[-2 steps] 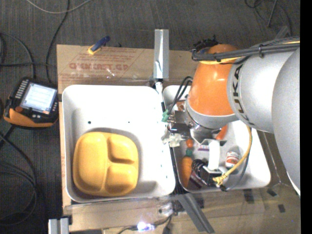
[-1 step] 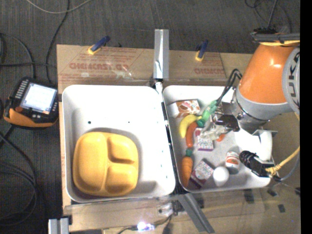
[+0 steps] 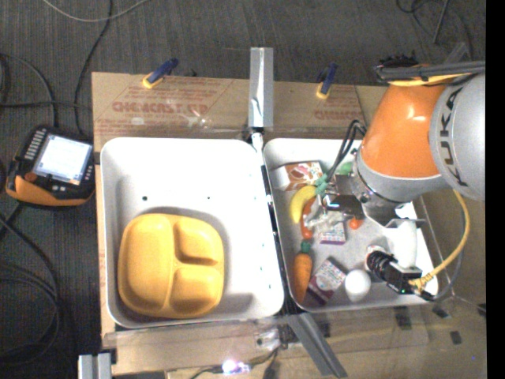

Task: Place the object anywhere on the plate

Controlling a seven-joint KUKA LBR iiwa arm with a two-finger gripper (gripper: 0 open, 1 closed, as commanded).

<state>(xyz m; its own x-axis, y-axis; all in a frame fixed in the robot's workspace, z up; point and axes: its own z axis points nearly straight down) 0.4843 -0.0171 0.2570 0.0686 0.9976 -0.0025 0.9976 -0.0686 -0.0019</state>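
Here the yellow plate (image 3: 172, 264), split into compartments, lies in the left bin (image 3: 118, 164), toward its near left corner. The right bin (image 3: 278, 152) holds the loose things: a banana (image 3: 300, 202) near its far left, a carrot (image 3: 302, 271) by the near left wall, a white egg (image 3: 357, 284) near the front, and some small packets between them (their labels are too small to read). Any of these could be the object meant; none lies on the plate. The arm (image 3: 414, 136) leans over the right bin from the right, and its gripper (image 3: 330, 210) hangs low among the packets just beside the banana. Whether the fingers are spread or closed, or grip anything, I cannot tell, since clutter hides them.
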